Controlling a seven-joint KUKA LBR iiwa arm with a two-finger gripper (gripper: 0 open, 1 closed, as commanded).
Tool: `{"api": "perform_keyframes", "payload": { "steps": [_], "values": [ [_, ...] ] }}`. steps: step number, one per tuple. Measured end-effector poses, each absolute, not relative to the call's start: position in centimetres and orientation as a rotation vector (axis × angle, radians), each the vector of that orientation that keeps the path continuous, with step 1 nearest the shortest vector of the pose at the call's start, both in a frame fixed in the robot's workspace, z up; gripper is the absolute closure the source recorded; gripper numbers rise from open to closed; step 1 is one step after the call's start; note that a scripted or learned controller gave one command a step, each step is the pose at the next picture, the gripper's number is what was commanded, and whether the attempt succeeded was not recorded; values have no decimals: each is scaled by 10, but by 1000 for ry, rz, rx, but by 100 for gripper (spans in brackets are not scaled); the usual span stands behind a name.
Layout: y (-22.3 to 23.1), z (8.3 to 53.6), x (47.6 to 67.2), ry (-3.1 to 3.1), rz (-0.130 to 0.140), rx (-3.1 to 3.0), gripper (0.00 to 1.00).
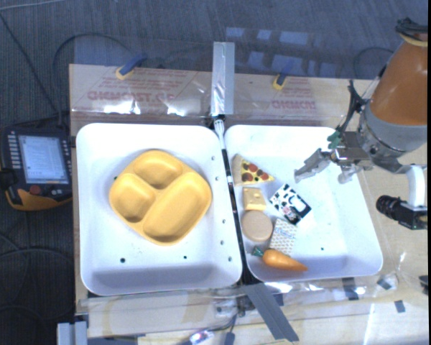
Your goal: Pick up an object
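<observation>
- The gripper (317, 165) hangs over the right bin (345, 243), toward its far side, with nothing between its fingers
- The two fingers are spread apart; one finger (309, 167) points down and left toward the bin's centre divider
- Just below and left of the fingertip lies a black-and-white patterned card (290, 203), apart from the gripper
- Further left of the gripper, against the bin's left wall, sits a pizza slice toy (250, 171)
- Below the pizza slice are a pale yellow block (253, 198) and a round tan disc (257, 226), touching each other
- A carrot toy (279, 260) lies at the bin's near edge, well below the gripper
- Far to the gripper's left, the left bin (100, 257) holds a yellow three-compartment dish (160, 195)
- A handheld control pendant (34, 165) rests on the floor beyond the left bin
</observation>
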State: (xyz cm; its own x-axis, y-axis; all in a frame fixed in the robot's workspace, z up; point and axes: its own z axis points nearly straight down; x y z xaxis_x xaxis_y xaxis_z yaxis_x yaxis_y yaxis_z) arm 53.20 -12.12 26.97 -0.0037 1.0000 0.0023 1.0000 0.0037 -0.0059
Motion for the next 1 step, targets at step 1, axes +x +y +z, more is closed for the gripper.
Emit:
{"api": "perform_keyframes", "payload": {
  "steps": [1],
  "values": [
    [-115, 125, 529, -2311, -4, -2134, 0]
  ]
}}
